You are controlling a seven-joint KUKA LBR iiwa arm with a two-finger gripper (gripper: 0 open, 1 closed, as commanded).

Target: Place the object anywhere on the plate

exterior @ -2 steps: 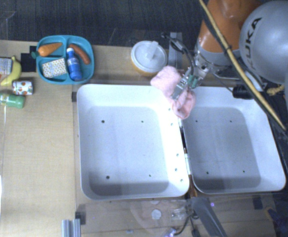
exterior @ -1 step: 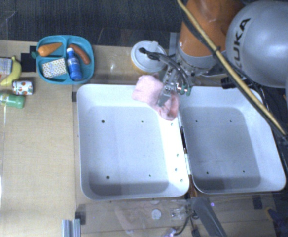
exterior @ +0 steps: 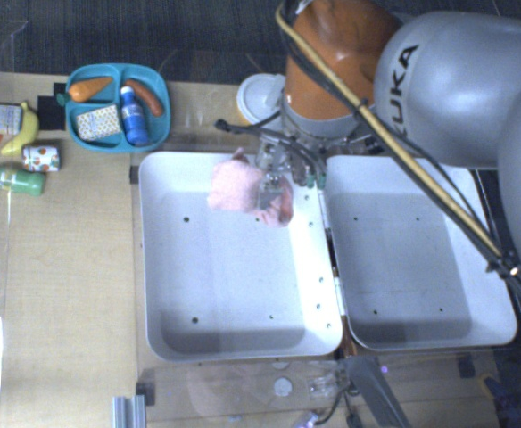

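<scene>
A pale pink plate [exterior: 232, 187] lies in the far right part of the left white bin [exterior: 198, 283]. My gripper [exterior: 270, 193] hangs over the plate's right edge, pointing down, close to the wall between the two bins. A small pinkish-red shape [exterior: 284, 210] shows just below the gripper; I cannot tell whether it is a held object or part of the plate. The orange band and grey wrist hide the bin's far rim behind the gripper.
The right white bin [exterior: 421, 275] sits beside the left one. A blue divided tray [exterior: 118, 105] with toy food stands at the back left. A banana [exterior: 21, 132], a small can [exterior: 41, 158] and a green bottle [exterior: 12, 180] lie on the left bench. A white cup [exterior: 260, 98] stands behind the bins.
</scene>
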